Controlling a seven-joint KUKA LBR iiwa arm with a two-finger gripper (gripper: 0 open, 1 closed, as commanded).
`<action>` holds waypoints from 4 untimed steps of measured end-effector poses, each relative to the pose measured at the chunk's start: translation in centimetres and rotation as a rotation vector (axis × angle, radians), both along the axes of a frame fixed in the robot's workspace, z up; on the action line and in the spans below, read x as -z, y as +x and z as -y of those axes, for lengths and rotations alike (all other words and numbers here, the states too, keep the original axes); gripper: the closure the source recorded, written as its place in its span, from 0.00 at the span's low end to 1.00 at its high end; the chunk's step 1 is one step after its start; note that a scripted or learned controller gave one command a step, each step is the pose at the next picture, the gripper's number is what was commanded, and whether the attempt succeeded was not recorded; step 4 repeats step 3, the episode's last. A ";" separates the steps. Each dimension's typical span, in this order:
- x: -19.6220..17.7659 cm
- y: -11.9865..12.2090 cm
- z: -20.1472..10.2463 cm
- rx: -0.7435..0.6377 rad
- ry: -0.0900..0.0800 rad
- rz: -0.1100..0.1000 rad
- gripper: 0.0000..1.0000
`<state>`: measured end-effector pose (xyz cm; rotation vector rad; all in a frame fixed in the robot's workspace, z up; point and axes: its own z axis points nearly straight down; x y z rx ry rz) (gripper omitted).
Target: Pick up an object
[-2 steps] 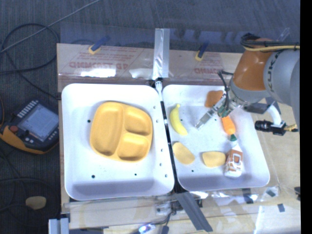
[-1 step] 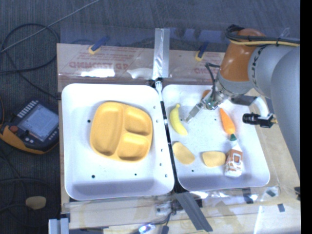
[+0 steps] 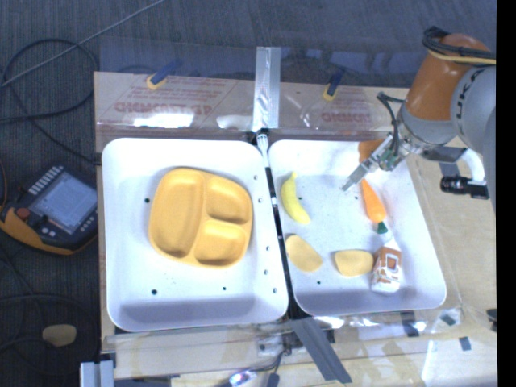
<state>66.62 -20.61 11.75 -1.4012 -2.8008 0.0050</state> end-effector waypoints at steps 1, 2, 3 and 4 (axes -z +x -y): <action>-3.0 0.3 -1.3 0.147 -0.002 0.013 0.00; 2.9 -1.5 -1.4 0.127 -0.007 0.019 0.00; 1.7 -1.4 -1.5 0.127 -0.006 0.023 1.00; 1.7 -1.4 -1.5 0.127 -0.006 0.023 1.00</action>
